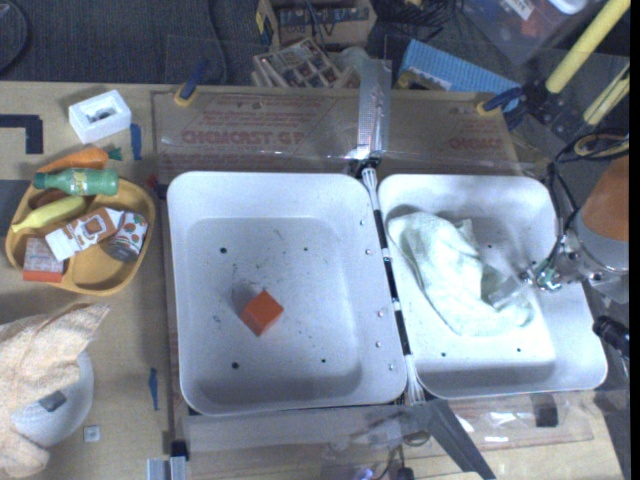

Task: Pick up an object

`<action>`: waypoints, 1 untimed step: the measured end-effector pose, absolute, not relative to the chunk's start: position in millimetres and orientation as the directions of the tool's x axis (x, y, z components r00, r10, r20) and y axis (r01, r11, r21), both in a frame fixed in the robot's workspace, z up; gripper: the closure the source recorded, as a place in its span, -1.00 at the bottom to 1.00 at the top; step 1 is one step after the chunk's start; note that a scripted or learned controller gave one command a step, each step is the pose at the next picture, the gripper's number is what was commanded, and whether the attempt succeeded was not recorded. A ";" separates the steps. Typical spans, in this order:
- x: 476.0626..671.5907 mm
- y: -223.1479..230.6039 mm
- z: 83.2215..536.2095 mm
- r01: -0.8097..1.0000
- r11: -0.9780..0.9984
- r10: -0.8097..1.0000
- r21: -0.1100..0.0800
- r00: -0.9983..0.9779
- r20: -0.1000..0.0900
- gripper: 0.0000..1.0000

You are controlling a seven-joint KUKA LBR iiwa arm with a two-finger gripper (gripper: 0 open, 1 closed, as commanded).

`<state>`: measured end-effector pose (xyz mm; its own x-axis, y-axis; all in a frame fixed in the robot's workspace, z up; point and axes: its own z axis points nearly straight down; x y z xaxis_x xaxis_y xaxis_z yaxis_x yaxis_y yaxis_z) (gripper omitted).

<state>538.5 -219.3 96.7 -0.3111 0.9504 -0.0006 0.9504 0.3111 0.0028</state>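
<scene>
Two bins sit side by side on the tabletop (60, 98). The left bin (200, 208) holds a cube (262, 311) just below its centre, toward 7 o'clock. In the right bin (570, 368), a crumpled cloth (445, 263) lies across the middle toward 10 o'clock. The tool (540, 276) is at that bin's 3 o'clock edge, seemingly touching the cloth, though blur hides the contact. Left of both bins, at 9 o'clock, stands a bowl (95, 278) of groceries.

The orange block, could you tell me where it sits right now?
The orange block lies alone in the left bin, slightly left of its centre, far from the gripper over the white cloth.
</scene>
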 end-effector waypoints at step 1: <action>547.3 -170.4 88.5 0.944 0.329 0.944 0.005 -0.329 -0.001 -1.00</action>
<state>547.3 -170.4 88.5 -0.3292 0.9443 -0.0011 0.9442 0.3292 0.0052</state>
